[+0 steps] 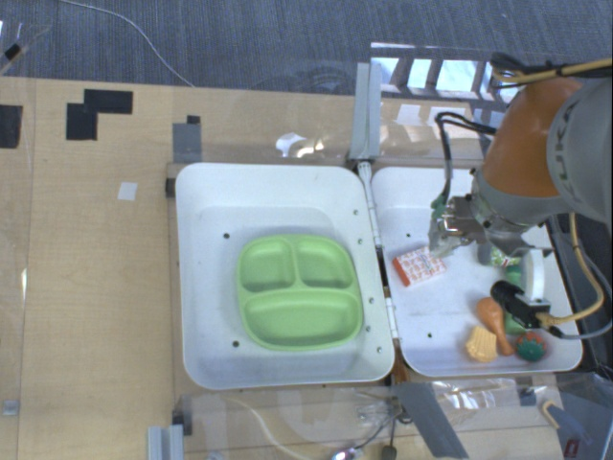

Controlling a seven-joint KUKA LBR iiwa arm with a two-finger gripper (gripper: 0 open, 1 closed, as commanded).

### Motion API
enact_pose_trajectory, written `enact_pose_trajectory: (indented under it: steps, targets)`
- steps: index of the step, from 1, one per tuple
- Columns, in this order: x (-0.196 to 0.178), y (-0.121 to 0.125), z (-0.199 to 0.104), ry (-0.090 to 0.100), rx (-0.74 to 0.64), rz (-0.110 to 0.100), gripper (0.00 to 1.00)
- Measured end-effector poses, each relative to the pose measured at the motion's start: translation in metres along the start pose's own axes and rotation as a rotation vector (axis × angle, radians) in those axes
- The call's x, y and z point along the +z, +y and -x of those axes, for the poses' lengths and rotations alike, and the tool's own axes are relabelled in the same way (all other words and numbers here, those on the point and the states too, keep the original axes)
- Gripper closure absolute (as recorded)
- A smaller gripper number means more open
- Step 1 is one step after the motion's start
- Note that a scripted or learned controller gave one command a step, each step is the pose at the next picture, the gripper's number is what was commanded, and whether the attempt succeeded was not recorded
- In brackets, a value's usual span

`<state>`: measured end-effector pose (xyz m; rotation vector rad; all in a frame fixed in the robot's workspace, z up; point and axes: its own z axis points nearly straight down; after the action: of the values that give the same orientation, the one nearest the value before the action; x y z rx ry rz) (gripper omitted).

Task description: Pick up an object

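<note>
In the right bin (421,195) a small red and white packet (420,265) lies near the left wall. My gripper (443,236) hangs just above and to the right of it, over the bin's middle. An orange carrot-like toy (494,318), a yellow piece (481,344) and a green and red piece (530,347) lie together at the bin's front right. Something green (512,276) shows partly behind the arm.
The left bin (206,218) holds a green divided plate (298,290). A metal divider runs between the two bins. The arm's orange and grey body covers the right bin's back right part.
</note>
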<state>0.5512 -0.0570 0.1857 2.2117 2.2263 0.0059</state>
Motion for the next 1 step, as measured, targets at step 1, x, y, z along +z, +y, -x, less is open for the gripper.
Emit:
enact_pose_trajectory:
  steps: [1]
  targets:
    - [0.0007, -0.0476, 0.0044, 0.000, 0.003, -0.002, 1.00]
